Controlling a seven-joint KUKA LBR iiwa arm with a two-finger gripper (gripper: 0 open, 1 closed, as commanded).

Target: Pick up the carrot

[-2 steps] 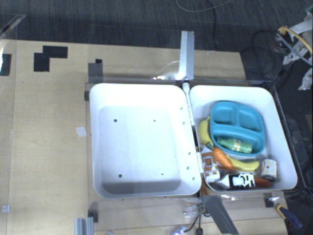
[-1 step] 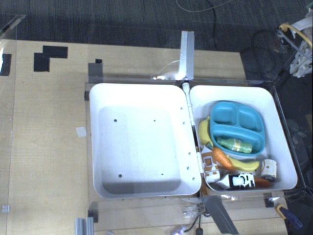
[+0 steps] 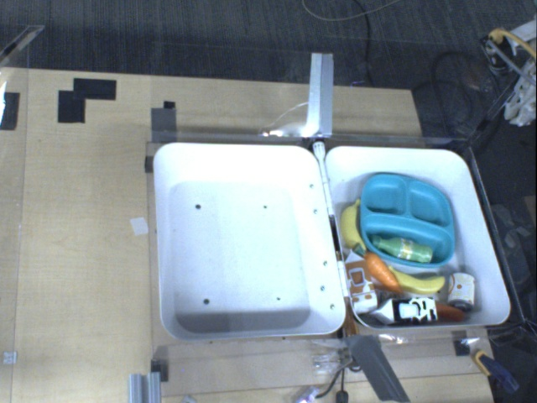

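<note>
Carrot (image 3: 380, 270): lies in the right bin (image 3: 480, 183), touching the banana (image 3: 422, 283), just beside the blue plate (image 3: 409, 212). Claw state: cannot tell. Risk: crowded neighbours may block the approach or be pinched instead, and the tapered carrot may slip free.

floor (image 3: 168, 7): dark grey carpet | bench (image 3: 75, 225): pale wood | cable (image 3: 361, 7): black, looped

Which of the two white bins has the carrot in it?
The right bin. The carrot lies there near its front-left corner, beside the blue divided tray and a banana.
</note>
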